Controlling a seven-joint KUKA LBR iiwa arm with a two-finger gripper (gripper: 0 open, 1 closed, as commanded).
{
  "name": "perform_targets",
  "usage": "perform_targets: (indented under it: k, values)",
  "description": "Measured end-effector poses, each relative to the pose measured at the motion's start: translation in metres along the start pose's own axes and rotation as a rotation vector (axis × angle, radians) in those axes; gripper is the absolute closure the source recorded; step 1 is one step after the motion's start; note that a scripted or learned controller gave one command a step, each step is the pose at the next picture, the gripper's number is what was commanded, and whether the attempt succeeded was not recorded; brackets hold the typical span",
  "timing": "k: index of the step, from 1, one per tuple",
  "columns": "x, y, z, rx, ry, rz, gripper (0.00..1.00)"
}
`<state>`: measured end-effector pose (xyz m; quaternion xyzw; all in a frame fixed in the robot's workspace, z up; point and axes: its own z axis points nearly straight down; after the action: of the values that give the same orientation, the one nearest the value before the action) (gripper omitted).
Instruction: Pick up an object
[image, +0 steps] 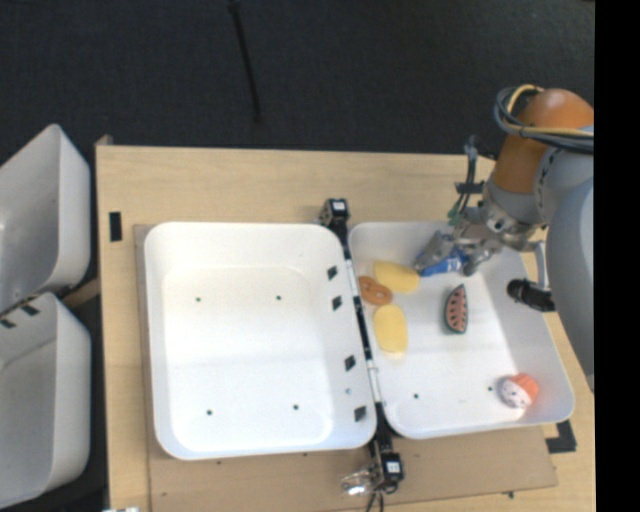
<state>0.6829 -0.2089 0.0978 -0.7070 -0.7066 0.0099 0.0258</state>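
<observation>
My gripper is low over the back of the right bin, under the grey wrist with its orange band. A small blue object lies right at its tip, partly covered by it. I cannot make out whether the blue object is gripped or just resting on the bin floor. Also in the right bin are a yellow piece, an orange-brown round piece, a second yellow piece, a watermelon slice and an orange-and-white ball.
The left bin sits beside the right one, joined along a hinged middle edge. Both rest on a wooden board. White containers stand off the board at the far left.
</observation>
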Motion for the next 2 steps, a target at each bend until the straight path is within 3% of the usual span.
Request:
perform_targets:
  k: [1,2]
  values:
    - [0.068,-0.042,0.0,-0.047,-0.022,-0.005,0.0]
    - [0.111,-0.032,0.0,-0.052,-0.026,-0.004,0.0]
